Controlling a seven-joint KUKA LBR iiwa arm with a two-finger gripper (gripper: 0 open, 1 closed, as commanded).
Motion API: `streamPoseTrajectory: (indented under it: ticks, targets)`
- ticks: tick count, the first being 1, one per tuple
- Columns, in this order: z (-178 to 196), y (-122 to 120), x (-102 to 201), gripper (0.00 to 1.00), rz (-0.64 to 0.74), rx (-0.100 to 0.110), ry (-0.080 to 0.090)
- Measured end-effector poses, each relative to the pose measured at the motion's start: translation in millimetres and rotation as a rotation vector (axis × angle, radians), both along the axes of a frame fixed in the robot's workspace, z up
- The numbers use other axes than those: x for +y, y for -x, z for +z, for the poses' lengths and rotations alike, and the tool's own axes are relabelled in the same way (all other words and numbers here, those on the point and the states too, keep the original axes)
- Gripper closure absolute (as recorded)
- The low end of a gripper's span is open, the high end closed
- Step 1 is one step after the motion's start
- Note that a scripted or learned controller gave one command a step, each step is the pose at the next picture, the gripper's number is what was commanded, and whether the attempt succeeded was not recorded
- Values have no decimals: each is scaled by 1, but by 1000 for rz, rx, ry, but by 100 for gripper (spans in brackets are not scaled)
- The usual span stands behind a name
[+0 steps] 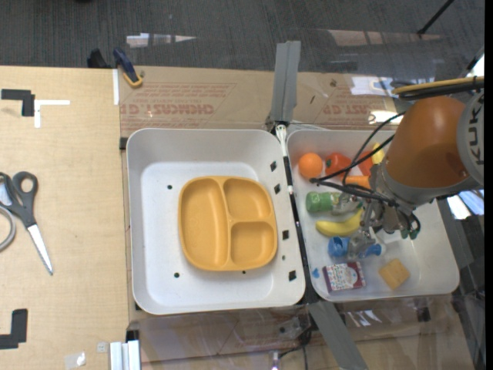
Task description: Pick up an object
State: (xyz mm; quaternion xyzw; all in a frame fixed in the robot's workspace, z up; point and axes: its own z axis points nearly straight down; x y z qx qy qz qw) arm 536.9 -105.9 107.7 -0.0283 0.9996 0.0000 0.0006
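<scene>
Dark grey carpet runs behind a pale wooden surface [62, 206] that carries grey-handled scissors [27, 206] at the left and two shallow white bins side by side. Left white bin [146, 230]: holds a yellow-orange plastic divided plate [228, 223], nothing else.

Right white bin [443, 272]: holds the candidate objects. Round orange fruit [310, 165], red pepper-like item [337, 162], green bottle-shaped object [323, 201], yellow banana [339, 226], small blue toy-like object [343, 247], red-and-white flat packet [344, 277], tan cube block [394, 274].

Grey arm with orange band [431, 149] reaches over the right bin. Pincer [370, 233] is low among the objects, just beside the banana and the blue object. Cannot tell whether it is released or clenched, or whether anything is grasped.

Progress, judged: approach looks made; no object appears lifted, all seem to lie on the bin floor. Grasp and lift remain.

Hidden or unclear: the arm's body covers the bin's upper right part; cables clutter the wrist; the blue object's shape is hard to make out.
</scene>
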Motion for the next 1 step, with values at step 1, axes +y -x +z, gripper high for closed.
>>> streamPoseTrajectory:
  ticks: [1]
  targets:
    - [-15, -35, -20, 0, -21, -4, 1]
